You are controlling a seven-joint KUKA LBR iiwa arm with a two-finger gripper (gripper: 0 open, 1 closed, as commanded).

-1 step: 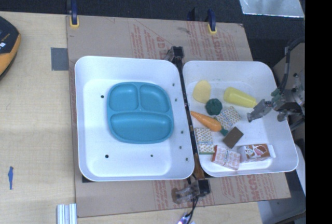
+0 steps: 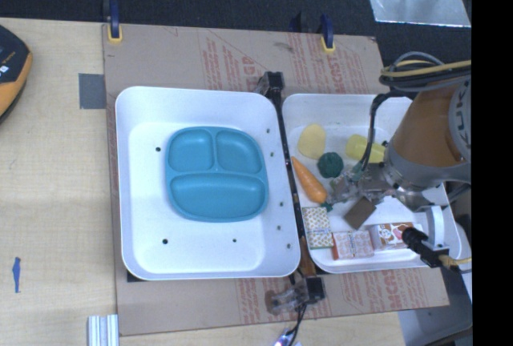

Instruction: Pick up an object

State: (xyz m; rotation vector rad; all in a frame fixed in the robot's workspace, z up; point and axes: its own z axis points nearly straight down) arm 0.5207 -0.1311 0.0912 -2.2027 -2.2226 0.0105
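My gripper (image 2: 346,194) hangs low in the right bin (image 2: 353,263), reaching in from the right. Its tip sits just right of an orange carrot (image 2: 309,180) and just below a dark green ball (image 2: 329,165). A pale yellow lemon-like object (image 2: 311,140) lies at the bin's back left, and a bright yellow piece (image 2: 358,147) shows beside the arm. Small printed cartons (image 2: 353,242) lie along the bin's front. Nothing shows between the fingers.
The left bin (image 2: 136,248) holds a blue divided plate (image 2: 216,174). A black divider clip (image 2: 272,83) sits between the bins at the back, another fixture (image 2: 292,296) at the front. The arm's bulk (image 2: 429,136) covers the right bin's right side.
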